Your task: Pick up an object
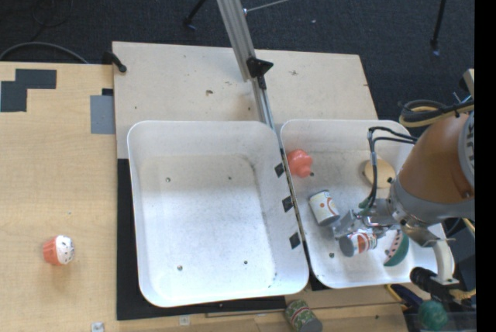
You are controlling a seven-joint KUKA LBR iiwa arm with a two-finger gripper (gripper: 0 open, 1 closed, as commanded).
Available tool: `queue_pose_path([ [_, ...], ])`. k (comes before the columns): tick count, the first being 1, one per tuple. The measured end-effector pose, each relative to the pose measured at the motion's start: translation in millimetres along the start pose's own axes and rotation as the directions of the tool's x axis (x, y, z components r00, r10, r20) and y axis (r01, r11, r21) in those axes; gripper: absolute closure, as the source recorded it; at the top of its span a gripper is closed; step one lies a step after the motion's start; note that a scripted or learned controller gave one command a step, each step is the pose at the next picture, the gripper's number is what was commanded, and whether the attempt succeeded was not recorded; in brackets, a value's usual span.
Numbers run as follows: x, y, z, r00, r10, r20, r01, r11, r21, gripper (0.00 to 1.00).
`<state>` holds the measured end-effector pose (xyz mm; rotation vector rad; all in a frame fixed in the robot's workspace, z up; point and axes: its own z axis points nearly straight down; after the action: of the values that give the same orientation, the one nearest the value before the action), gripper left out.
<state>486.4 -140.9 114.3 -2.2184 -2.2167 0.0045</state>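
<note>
My gripper (350,231) is low in the right bin (341,276), reaching in from the right under the orange-banded wrist. It hangs directly over a small can with a red band (359,243), and a white can with an orange mark (323,207) lies just to its upper left. An orange-red lump (299,162) rests near the divider at the bin's upper left. A green and white wedge (396,249) lies to the gripper's right. A tan rounded piece (377,171) sits by the arm near the bin's upper right.
The left bin (155,167) stands beside the right one, split off by a ridge with black clips (287,203). An aluminium bar (236,20) slants up from the bins' back edge. A red and white ball (59,250) lies on the wooden bench, far left.
</note>
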Motion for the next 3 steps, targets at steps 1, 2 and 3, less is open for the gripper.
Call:
queue_pose_path([
  [1,0,1,22,1.0,0.0,0.001,0.0,1.0,-0.004,0.0],
  [2,-1,0,12,1.0,0.006,-0.001,-0.006,1.0,-0.004,1.0],
  [3,4,6,-33,1.0,-0.002,0.002,0.002,1.0,-0.007,1.0],
])
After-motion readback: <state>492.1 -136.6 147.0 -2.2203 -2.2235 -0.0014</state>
